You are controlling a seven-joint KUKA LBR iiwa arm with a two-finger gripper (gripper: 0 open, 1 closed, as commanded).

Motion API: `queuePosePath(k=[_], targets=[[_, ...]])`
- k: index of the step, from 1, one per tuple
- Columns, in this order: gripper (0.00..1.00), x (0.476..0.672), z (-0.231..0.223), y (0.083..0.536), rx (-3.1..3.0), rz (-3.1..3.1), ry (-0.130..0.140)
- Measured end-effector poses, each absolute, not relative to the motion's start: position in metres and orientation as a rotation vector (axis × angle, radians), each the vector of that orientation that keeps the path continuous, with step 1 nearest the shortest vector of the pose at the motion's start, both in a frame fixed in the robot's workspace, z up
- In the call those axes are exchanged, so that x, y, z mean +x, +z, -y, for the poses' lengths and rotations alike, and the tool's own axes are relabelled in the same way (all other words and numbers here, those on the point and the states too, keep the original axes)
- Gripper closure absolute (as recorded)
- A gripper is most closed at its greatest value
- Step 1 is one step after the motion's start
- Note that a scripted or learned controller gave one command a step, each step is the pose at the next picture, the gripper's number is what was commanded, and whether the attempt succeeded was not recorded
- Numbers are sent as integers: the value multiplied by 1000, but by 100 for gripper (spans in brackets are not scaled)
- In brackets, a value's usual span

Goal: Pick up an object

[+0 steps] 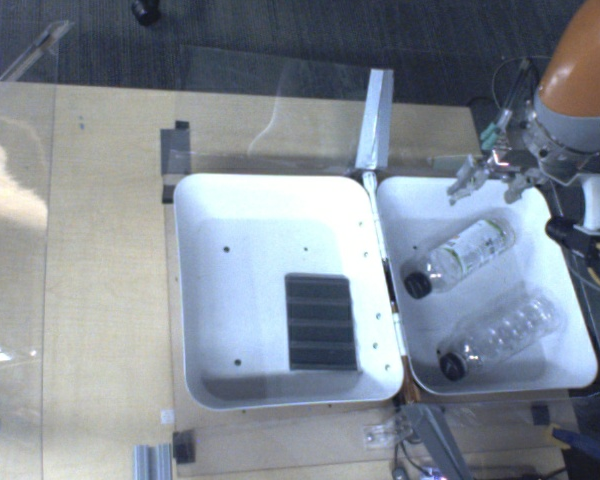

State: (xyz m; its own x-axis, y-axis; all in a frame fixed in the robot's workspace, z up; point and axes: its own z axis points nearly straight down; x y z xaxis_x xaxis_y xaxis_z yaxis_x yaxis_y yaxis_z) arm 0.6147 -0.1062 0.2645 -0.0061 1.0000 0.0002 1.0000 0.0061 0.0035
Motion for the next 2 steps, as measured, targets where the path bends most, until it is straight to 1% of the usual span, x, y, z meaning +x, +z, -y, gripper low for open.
queuePosePath(k=[1,2], targets=[[0,595,136,140,2250,-2184,8],[0,603,143,89,2146,-2283,11]])
